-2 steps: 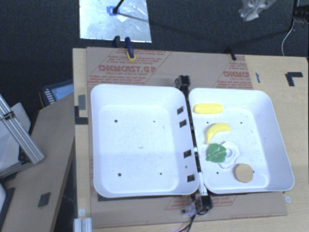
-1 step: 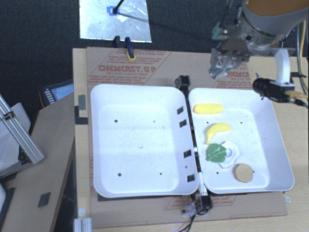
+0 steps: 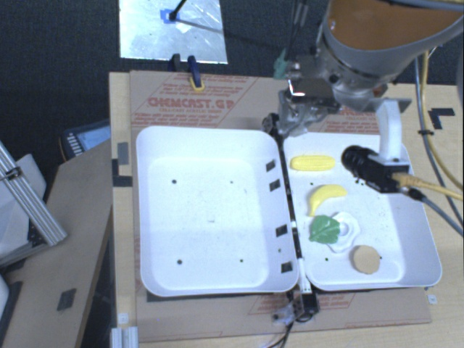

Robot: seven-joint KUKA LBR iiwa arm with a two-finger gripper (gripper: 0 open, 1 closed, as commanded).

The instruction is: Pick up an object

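In the right bin (image 3: pixel 415 265) lie several toy foods: a yellow corn cob (image 3: pixel 313 163) at the back, a yellow banana (image 3: pixel 325 196) below it, a green leaf (image 3: pixel 324 229) resting on a white fried egg (image 3: pixel 344 228), and a tan round cookie (image 3: pixel 366 259) nearest the front. My gripper (image 3: pixel 296 119) hangs at the back edge of the bins, above the divider, behind and to the left of the corn cob. Nothing shows between its fingers.
The left bin (image 3: pixel 210 209) sits beside the right one, joined by black clips (image 3: pixel 283 230) along the divider. A black cylinder with a cable (image 3: pixel 371 169) juts over the right bin's back right. A foil sheet (image 3: pixel 172 19) lies beyond the bench.
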